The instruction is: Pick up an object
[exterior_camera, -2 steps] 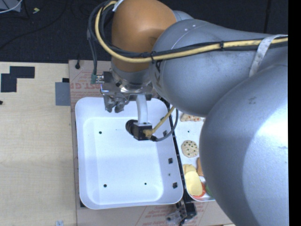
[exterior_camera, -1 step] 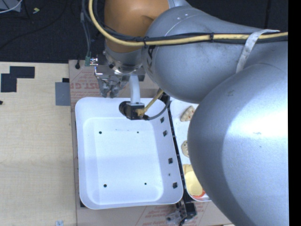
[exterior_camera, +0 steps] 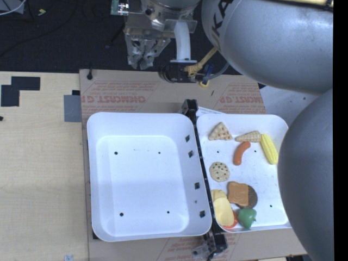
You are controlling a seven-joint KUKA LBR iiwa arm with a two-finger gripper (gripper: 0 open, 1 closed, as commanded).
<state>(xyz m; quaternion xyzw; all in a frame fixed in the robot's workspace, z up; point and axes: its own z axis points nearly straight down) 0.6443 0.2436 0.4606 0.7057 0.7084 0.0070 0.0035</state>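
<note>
My gripper (exterior_camera: 142, 58) hangs high at the top of the view, above the back edge of the bench and away from both bins; its fingertips sit close together with nothing between them. The right bin (exterior_camera: 280, 125) holds toy food: a pizza wedge (exterior_camera: 220, 131), a cone-shaped pastry (exterior_camera: 248, 137), a yellow corn cob (exterior_camera: 268, 148), an orange-red sausage (exterior_camera: 239, 153), a round cookie (exterior_camera: 219, 171), a brown toast slice (exterior_camera: 238, 192), a yellow piece (exterior_camera: 221, 209) and a green pepper (exterior_camera: 247, 217).
The left bin (exterior_camera: 98, 145) lies beside the right one, joined by a black clip strip (exterior_camera: 197, 156). Both rest on a cardboard sheet (exterior_camera: 125, 91). The grey arm (exterior_camera: 272, 31) fills the upper right and right side.
</note>
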